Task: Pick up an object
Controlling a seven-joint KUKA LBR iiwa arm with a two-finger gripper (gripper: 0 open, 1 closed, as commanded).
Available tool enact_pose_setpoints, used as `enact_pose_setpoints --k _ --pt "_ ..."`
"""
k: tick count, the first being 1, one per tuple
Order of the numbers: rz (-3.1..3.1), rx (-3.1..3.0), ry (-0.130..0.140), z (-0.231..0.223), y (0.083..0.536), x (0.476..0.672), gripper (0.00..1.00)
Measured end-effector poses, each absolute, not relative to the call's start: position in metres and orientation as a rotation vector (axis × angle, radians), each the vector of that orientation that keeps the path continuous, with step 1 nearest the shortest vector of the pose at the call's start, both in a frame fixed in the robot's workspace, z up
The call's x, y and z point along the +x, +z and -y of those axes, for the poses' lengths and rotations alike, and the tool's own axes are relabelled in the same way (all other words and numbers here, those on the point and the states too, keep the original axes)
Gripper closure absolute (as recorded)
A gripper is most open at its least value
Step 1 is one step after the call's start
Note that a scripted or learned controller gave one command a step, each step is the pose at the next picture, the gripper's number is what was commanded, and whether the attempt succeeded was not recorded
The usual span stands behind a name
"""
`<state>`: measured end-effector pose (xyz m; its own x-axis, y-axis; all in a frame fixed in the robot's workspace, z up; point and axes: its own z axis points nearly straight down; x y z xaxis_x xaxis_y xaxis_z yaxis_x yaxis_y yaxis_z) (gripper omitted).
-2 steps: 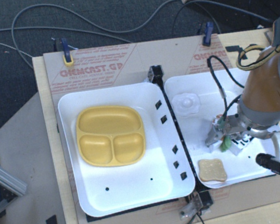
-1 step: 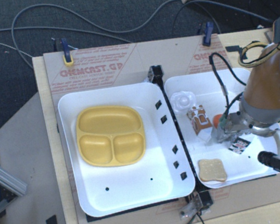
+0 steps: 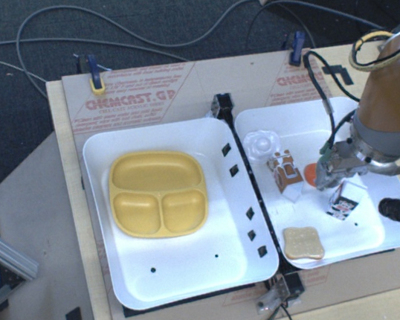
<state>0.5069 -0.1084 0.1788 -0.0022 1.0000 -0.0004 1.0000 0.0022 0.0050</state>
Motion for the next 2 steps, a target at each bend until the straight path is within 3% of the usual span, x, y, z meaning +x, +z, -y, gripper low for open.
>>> enact_pose_setpoints --k 2 --pt "-2.218 2.215 0.007 0.114 0.290 0.514 1.00"
